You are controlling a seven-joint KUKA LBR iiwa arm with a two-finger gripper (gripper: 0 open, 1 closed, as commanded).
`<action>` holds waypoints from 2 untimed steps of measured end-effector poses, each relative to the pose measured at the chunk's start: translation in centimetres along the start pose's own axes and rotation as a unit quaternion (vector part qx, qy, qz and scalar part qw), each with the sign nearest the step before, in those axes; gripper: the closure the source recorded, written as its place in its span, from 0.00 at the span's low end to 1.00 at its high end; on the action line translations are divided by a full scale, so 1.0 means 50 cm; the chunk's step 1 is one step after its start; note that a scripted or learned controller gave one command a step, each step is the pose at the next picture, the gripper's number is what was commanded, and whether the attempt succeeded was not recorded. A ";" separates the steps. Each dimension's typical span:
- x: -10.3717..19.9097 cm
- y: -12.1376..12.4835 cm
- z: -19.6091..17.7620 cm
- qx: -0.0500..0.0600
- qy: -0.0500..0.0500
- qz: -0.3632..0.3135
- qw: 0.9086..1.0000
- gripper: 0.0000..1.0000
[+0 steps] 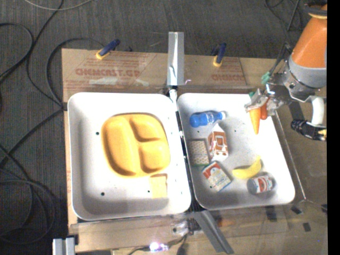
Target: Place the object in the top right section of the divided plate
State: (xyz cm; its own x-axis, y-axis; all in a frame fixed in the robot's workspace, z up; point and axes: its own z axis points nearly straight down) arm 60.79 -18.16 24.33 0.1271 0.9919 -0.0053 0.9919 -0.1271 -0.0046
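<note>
A yellow divided plate (118, 145) lies in the left bin (85, 110), and its top right section (150, 127) holds nothing. My gripper (260, 102) hangs over the upper right corner of the right bin (281, 158), far to the right of the plate. It is shut on an orange carrot (256, 119), which points downward from between the fingers and sits above the bin floor.
In the right bin lie a blue bottle (206, 118), a red-and-white carton (218, 145), a speckled pad (198, 152), a second small carton (216, 176), a banana (248, 170) and a can (260, 184). A tan block (158, 185) sits just below the plate.
</note>
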 end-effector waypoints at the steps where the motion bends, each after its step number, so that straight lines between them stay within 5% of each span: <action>1: 0.110 -0.060 0.042 0.001 0.002 0.005 1.000 1.00; 2: 0.267 -0.083 0.093 0.001 0.002 -0.047 0.999 1.00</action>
State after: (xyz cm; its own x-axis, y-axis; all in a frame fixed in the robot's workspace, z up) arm 58.34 -4.40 19.63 0.0338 0.9994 -0.0007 0.9994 -0.0338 -0.0062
